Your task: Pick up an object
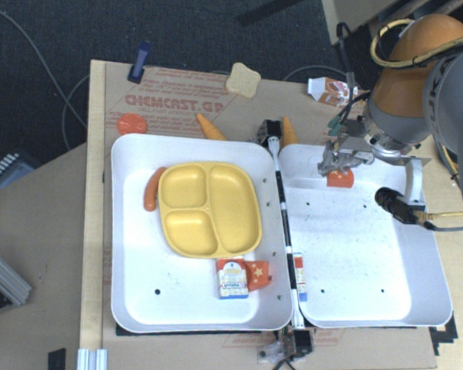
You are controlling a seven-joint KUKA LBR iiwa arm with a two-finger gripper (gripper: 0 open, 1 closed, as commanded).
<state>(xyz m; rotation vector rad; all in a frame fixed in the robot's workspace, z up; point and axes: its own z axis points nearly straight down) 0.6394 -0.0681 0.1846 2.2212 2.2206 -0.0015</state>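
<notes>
You've got dark carpet (pixel 190 15) around a cardboard-topped bench (pixel 174 99), a black cable (pixel 41 59) trailing off its left edge.

A small red-orange block (pixel 342 178) sits at the far left corner of the right bin (pixel 382 306), right at the tip of the gripper (pixel 336 163); whether it rests on the bin floor or is lifted cannot be told. In the left bin (pixel 127 276), a yellow three-part plate (pixel 210 209) lies flat, an orange sausage (pixel 151 189) lies along its left edge, and a small carton (pixel 232 278) with a red piece (pixel 259 275) lies just below it.
</notes>
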